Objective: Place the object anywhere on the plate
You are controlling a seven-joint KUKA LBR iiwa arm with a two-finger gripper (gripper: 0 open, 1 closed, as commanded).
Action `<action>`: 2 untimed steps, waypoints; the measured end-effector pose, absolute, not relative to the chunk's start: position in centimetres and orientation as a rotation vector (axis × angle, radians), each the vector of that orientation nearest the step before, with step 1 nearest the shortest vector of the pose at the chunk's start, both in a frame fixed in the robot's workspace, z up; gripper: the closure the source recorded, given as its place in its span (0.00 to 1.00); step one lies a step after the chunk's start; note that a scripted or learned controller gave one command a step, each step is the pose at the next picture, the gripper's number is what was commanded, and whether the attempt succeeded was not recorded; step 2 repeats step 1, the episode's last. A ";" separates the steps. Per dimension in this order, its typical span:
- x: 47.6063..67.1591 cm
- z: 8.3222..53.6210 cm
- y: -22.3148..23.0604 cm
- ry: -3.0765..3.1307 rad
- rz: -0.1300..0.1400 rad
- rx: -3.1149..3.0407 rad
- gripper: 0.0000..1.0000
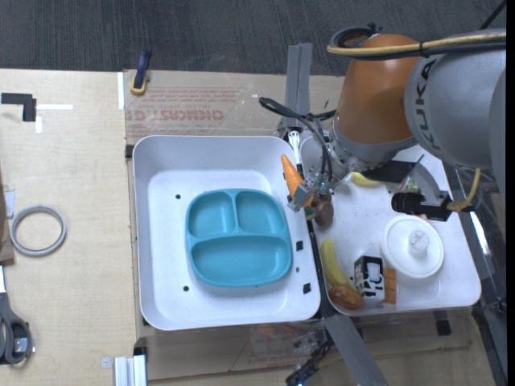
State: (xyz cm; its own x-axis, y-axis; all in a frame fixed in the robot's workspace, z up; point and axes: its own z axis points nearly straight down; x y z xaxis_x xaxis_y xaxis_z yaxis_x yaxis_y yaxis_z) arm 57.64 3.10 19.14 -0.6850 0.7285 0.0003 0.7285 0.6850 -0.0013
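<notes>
End effector (310, 193) position: at the centre of the frame, directly over the wall dividing the left bin (153, 240) from the right bin (459, 288); whether it is open or closed cannot be determined, because cabling and the wrist housing cover it. A toy carrot (290, 175), orange and tapered, stands tilted just beside the end effector, its tip pointing to the upper left; contact between the two cannot be confirmed. A dark brown rounded item (323, 210) lies immediately below. The blue divided plate (239, 237) rests in the middle of the left bin, to the lower left of the carrot, with its three compartments bare. Handling estimate: the carrot appears to be light, rigid plastic with a smooth surface, likely to slip or pivot if gripped near the narrow tip; take hold across the thicker mid-body. The arm enters from the upper right of the frame, with the orange band (378, 87) above the wrist and the wrist directed downward toward the divider. Remaining in the right bin: a banana (329, 262), a white lidded cup (414, 246), a black-and-white carton (368, 277). On the table (64, 312), left of frame, lies a grey ring (35, 230).
</notes>
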 end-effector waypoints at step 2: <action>57.6 19.1 3.1 -2.883 0.002 -1.247 0.00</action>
